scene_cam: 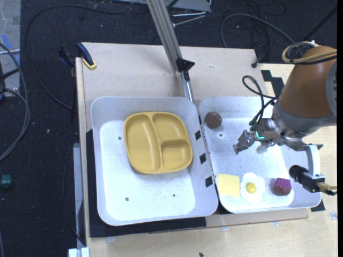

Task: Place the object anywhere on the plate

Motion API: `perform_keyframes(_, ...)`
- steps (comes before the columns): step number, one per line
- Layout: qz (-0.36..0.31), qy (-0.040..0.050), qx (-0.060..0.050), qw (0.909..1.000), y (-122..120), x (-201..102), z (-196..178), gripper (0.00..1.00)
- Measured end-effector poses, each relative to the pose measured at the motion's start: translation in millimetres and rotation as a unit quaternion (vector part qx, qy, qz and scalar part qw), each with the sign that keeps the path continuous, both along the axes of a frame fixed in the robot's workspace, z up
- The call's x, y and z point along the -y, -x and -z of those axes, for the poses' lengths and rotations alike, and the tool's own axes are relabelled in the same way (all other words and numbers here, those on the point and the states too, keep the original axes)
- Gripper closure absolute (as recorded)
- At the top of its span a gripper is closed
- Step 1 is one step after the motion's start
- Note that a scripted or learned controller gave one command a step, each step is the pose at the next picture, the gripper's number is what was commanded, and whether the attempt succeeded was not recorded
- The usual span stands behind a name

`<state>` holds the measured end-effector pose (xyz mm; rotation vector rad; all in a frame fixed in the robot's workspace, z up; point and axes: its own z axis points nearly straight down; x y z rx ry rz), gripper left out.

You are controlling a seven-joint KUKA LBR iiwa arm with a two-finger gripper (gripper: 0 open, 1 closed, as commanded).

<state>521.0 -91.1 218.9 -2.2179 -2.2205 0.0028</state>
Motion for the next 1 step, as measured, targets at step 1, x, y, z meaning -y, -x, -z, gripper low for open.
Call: perform_keyframes(1,0.0,0.0002,0.001,1.0,-0.6,0.1,-0.9,0.0)
